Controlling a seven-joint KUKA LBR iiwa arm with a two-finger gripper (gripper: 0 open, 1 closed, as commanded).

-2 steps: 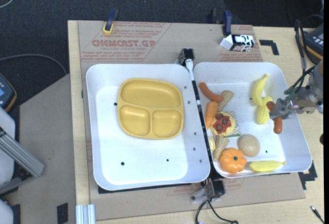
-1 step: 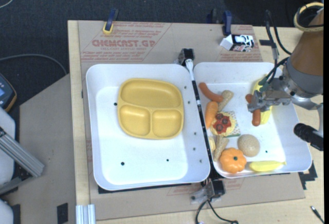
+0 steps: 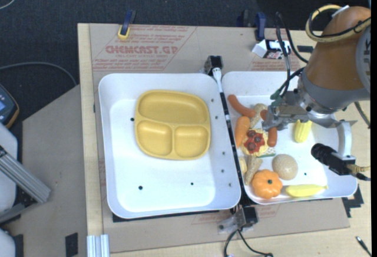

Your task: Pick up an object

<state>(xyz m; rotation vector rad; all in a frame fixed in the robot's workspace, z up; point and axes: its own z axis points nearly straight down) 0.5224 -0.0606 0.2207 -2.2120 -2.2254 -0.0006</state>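
So far the pick is not finished, as I judge it: the gripper (image 3: 275,119) is low over the right bin (image 3: 330,188), among the toy food, but nothing is lifted out. Its dark metal parts cover the tips, so I cannot tell how wide the jaws stand, or if anything is between them.

Directly under and just beside the jaws lie a small sausage (image 3: 272,136) and a pizza slice with red dots (image 3: 254,140); one of these is probably the target, though I cannot say which. A longer sausage (image 3: 239,104) and an orange carrot (image 3: 242,129) lie on the side of the jaws toward the left bin (image 3: 118,150), which carries a yellow divided tray (image 3: 173,124). On the far side of the jaws from that bin is a corn piece (image 3: 302,130). Nearer the front edge are a beige round piece (image 3: 285,166), a small pumpkin (image 3: 266,184) and a banana (image 3: 304,190).

What remains is to close on one object and raise it. The wrist hides part of the bin behind the jaws
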